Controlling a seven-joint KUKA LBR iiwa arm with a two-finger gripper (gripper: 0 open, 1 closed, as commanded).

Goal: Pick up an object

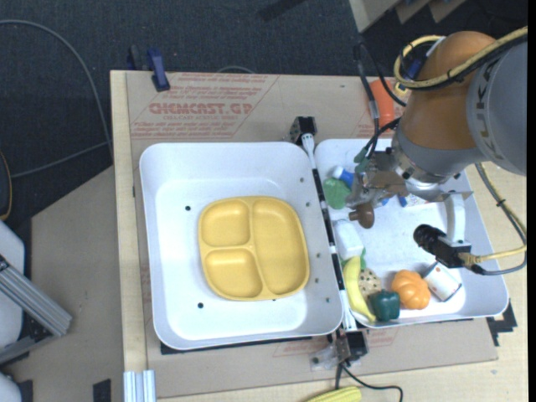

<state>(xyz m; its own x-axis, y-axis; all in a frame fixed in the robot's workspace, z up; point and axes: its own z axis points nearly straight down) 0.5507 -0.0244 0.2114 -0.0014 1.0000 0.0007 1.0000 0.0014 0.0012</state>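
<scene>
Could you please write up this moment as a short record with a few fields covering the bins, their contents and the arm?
left bin: holds a yellow divided plate
right bin: banana, orange pumpkin-like toy, dark green block, green object, small brown object
gripper: low over the right bin's upper left part, close above the small brown object
grasp: cannot tell

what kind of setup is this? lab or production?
Most likely a research lab pick-and-place bench. Two white bins sit on a cardboard-topped bench, toy food such as a banana and a small orange pumpkin fills the right one, and loose cables trail over the carpet.
</scene>
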